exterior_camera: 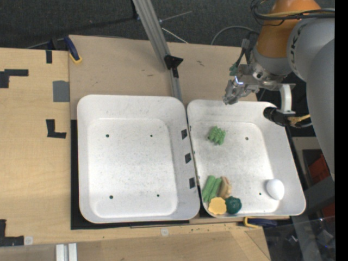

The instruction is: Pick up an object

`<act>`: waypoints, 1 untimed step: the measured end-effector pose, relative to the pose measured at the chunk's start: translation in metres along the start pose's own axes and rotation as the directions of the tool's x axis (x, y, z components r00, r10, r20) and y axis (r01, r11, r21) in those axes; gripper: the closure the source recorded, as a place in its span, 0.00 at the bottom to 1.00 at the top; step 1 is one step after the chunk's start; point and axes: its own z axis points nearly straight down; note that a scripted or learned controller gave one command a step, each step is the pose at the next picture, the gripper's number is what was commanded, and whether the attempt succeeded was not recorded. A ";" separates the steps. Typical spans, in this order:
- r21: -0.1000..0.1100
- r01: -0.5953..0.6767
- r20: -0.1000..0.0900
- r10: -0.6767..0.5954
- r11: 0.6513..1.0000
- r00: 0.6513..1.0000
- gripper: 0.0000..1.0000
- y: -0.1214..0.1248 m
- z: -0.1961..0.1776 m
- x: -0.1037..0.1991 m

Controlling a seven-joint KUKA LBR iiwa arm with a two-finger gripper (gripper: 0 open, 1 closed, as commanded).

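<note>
Your arm comes in from the right, its orange band high in the corner, and the end effector (234,94) sits over the far rim of the right bin (283,145), near that bin's back-left corner. You cannot tell from this angle whether it is apart or together — the tips are small and dark against the surface (125,64), and nothing is visible between them.

The objects you could pick all lie in the right bin. A small light-green piece (216,135) rests alone in the far-left part of the bin floor, near the end effector but apart from it. Against the near-left corner you have a cluster touching one another: a long green piece (210,188), a tan one (224,187) beside it, a yellow round piece (217,206) and a dark green one (233,205). A white ball-like object (274,189) sits by itself toward the near-right corner.

The left bin (130,156) lies just beside the right one, their rims overlapping in the middle.
</note>
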 end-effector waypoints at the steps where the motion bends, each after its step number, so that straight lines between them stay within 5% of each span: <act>1: 0.006 0.004 -0.002 -0.004 1.000 1.000 1.00 -0.006 0.005 0.052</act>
